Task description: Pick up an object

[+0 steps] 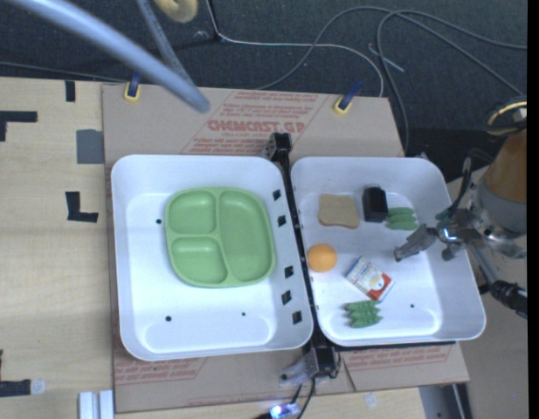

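Jaws: we see the gripper (424,241) over the right bin's (444,317) right side, its fingers spread wide with nothing between them.
Closest to the jaws: a green object (399,219) just up-left, a black block (374,203) beside it.
Further left: we find a tan slice (339,210), an orange ball (321,257) and a small white-and-red packet (369,278).
Below-left of the jaws: a green leafy piece (362,313).
Far left: the left bin (134,234) carries a green divided plate (222,236).
Under the bins: cardboard sheet (260,120) on the desk (42,234).
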`<control>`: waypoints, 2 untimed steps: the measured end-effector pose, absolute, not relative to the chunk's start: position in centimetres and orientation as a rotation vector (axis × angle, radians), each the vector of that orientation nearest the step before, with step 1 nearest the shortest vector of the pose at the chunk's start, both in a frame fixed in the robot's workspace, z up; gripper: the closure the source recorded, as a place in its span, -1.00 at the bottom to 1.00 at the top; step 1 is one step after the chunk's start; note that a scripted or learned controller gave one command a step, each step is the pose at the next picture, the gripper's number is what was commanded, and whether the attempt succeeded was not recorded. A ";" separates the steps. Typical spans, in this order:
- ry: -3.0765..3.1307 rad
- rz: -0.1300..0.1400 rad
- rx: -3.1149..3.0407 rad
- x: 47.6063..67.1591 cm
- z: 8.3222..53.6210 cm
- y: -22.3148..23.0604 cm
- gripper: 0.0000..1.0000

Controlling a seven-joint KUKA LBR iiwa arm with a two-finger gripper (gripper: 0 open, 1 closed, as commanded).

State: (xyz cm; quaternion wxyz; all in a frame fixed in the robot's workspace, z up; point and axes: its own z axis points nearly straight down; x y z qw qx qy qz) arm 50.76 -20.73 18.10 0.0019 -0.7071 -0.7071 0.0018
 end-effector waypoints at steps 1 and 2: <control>-2.219 0.005 -2.217 51.0 13.4 -20.0 -1.00; -2.221 -0.003 -2.222 51.2 8.6 -20.0 -1.00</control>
